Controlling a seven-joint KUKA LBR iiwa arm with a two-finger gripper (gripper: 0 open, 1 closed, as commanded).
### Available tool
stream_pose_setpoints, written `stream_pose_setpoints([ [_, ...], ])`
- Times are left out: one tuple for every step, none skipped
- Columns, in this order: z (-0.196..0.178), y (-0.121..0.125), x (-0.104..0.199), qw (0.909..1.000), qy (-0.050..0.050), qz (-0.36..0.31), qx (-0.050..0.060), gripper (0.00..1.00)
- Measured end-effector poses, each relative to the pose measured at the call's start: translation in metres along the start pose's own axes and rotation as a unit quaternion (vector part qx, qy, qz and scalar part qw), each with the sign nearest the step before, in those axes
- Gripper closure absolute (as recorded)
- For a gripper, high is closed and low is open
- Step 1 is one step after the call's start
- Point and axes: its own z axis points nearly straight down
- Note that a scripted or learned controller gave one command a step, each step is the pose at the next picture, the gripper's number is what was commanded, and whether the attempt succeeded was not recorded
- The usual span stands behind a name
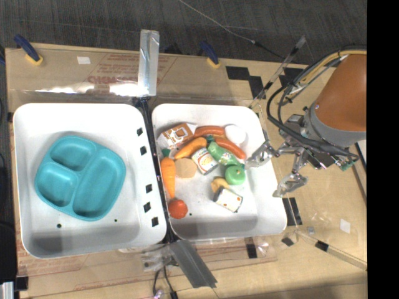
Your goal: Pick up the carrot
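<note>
We see two white bins side by side across the middle of the frame. The left bin (25,136) carries a teal divided plate (80,177), set toward its left half. The right bin (268,204) holds a cluster of toy food. The carrot (168,177) lies at the far left of this bin, lengthwise along the wall next to the divider, its thick end toward the top of the frame and its tip pointing down toward a small red tomato (177,208) just below it. Beside the carrot to the right sits a tan round piece (184,167). Near it is a small labelled can (204,159). Further right we note a green apple (235,175), and above it a white egg-like piece (235,133). The gripper (277,170) sits at the right rim of the right bin, center right of frame, well apart from the carrot. Its two fingers are spread, one tip over the bin's right edge, the other lower and outside the rim, with nothing between them. The arm (340,104) enters from the right edge.
</note>
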Motion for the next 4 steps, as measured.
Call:
stream_pose_setpoints([
  [0.057,0.017,0.000,0.9748,0.000,-0.223,-0.001,0.00],
  [0.136,0.050,-0.012,0.9856,0.000,-0.169,-0.002,0.00],
  [0.176,0.080,-0.036,0.9873,0.000,-0.159,-0.001,0.00],
  [0.166,0.081,-0.039,0.9866,-0.002,-0.163,0.000,1.00],
])
